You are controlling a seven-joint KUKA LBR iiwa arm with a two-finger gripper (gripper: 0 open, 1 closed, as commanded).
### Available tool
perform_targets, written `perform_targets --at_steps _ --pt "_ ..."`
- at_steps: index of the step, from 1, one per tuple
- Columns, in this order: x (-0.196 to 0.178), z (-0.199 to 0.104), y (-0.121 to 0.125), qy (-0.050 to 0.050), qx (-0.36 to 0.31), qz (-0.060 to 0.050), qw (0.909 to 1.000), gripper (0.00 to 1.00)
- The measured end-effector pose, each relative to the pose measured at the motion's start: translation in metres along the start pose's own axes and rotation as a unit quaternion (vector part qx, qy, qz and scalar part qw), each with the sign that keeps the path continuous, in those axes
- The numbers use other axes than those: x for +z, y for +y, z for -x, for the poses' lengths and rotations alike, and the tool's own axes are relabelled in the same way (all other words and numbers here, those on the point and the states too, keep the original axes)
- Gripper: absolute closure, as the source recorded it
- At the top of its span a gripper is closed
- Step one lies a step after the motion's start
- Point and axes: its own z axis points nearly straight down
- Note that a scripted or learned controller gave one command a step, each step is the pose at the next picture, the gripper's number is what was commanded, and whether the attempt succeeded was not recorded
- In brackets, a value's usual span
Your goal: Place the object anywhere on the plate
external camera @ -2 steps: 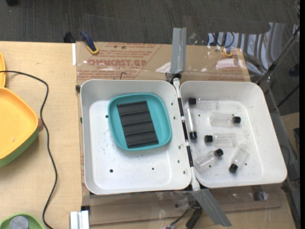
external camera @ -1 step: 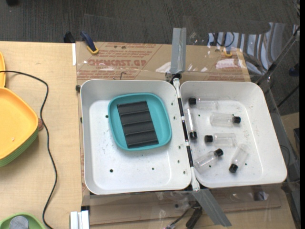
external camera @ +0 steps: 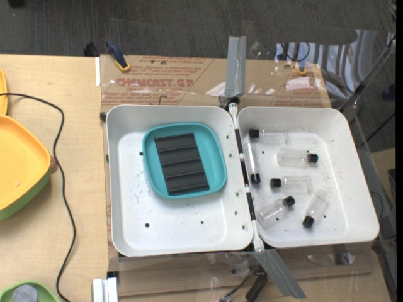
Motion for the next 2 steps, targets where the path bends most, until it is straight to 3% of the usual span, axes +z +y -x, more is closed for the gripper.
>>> perform_targets --at_steps 2 --pt "-0.0003 -0.0003 0.0002 0.0 0.001 0.0 1.0 0.0"
